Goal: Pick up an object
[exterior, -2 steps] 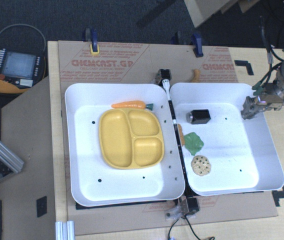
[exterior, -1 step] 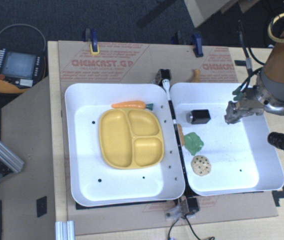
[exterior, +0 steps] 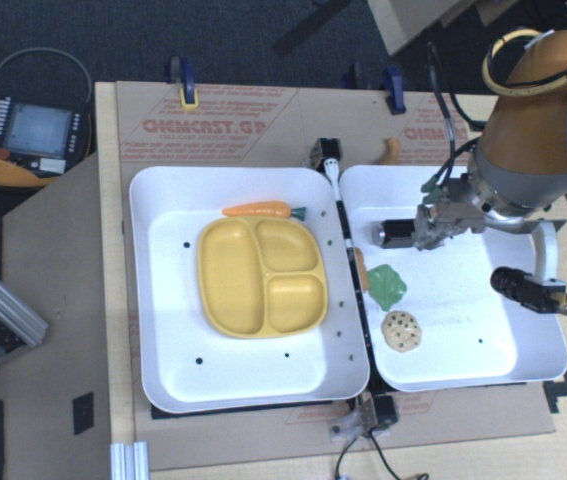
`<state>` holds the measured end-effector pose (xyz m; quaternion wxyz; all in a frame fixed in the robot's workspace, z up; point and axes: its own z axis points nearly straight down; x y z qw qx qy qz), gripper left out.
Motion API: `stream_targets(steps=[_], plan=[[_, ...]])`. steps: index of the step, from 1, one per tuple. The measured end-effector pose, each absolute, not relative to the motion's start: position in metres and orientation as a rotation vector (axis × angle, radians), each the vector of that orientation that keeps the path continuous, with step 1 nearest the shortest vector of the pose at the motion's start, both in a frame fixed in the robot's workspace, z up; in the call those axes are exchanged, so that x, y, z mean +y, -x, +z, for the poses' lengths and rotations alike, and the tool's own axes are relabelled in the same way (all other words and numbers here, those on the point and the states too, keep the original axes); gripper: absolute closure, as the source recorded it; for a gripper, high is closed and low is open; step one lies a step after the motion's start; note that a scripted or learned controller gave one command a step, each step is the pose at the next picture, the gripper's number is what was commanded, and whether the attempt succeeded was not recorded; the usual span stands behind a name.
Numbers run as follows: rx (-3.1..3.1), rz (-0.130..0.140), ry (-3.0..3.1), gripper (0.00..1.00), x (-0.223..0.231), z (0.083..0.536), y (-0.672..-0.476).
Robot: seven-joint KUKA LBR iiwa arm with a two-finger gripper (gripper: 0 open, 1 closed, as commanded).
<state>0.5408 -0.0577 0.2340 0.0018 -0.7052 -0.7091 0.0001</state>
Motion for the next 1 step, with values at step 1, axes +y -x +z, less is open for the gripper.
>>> stream_targets(steps=[1], plan=[[-2.225, 0.000, 2.212, 1.00, -0.0059, 0.2249, -0.5321]])
